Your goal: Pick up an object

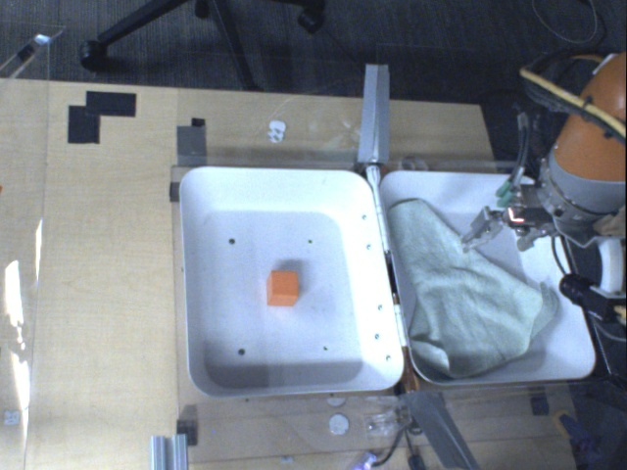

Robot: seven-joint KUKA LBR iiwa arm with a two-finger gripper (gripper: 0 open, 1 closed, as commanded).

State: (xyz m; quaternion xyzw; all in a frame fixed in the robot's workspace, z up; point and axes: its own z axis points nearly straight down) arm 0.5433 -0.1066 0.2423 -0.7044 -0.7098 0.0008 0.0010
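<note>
On the bench (98, 262), black tape patches (98, 114) lie at the far left. The left bin (206, 204) holds an orange cube (283, 288) near its middle, sitting flat, its sides roughly square with the bin walls; it shows no long axis and no readable marking. The right bin (578, 355) holds a crumpled grey-green cloth (470, 297), spread from the far left corner toward the near side. The gripper (500, 225) hangs above the cloth's far edge, fingers spread, nothing between them.
</note>
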